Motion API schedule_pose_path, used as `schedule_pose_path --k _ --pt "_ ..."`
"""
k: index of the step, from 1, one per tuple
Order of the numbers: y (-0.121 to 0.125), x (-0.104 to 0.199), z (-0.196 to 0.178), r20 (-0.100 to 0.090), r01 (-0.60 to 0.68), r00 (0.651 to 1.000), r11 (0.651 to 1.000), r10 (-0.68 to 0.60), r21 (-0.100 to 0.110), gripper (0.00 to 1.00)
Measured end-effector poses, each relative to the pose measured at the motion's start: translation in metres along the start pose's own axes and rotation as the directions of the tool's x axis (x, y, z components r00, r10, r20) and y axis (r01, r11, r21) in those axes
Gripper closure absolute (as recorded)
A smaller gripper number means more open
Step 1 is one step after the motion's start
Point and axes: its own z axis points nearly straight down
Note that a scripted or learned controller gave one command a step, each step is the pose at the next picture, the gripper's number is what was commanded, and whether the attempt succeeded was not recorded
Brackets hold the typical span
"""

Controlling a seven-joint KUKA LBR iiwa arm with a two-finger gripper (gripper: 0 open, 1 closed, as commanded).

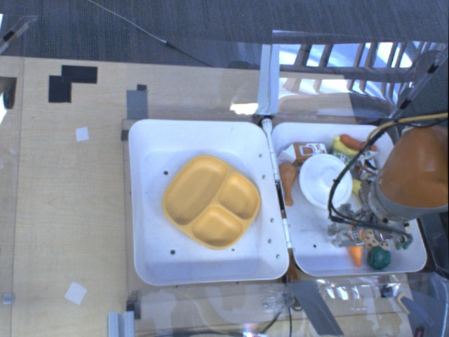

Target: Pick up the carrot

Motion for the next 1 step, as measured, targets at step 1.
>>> schedule_pose_path --k 1 --pt "0.02 -0.011 -0.0186 0.005 0.05 0.999 0.999 -0.05 0.001 1.0"
